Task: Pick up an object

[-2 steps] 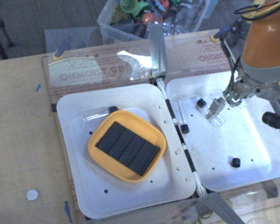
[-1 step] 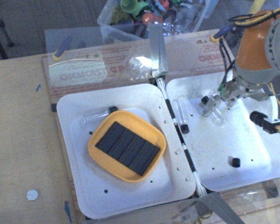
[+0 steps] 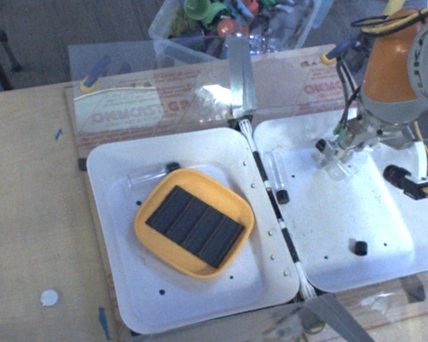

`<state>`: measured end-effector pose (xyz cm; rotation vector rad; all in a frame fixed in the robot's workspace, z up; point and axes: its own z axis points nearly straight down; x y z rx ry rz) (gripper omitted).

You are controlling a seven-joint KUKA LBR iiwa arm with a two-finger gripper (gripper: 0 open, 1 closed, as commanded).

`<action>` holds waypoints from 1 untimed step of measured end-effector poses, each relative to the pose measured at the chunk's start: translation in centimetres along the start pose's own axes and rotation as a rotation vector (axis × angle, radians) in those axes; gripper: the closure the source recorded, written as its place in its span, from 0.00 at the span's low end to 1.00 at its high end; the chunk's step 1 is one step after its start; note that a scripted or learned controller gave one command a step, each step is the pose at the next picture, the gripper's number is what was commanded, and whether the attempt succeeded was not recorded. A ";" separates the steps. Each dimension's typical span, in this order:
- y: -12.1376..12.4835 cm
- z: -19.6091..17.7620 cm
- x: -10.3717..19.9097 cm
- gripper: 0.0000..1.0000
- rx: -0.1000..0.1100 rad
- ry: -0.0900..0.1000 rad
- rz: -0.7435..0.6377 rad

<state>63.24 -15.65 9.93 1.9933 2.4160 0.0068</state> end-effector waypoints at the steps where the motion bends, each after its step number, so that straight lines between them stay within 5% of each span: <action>1: 4.4 -11.5 3.8 1.00 0.007 0.001 0.222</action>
